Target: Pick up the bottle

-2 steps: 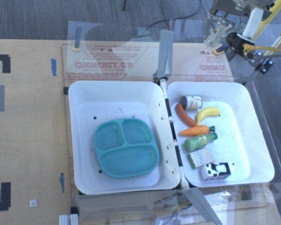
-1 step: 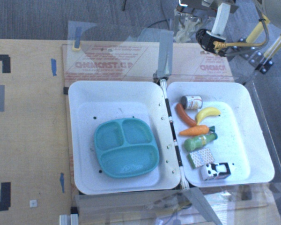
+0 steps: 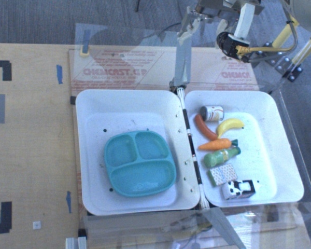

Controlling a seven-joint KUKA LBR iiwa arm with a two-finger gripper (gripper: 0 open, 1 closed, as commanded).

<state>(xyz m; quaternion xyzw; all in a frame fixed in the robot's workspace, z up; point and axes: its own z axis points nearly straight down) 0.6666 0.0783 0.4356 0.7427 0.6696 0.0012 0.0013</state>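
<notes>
Reaching from high above the bench's far edge, claw [image 3: 197,14] state impossible to tell, toward the green bottle [image 3: 221,156] lying in the right bin [image 3: 285,139], touching the carrot [image 3: 214,144]: best approached from the bottle's free lower side.

Arm [image 3: 249,4] cut off by top edge — pincer state unreadable.
</notes>
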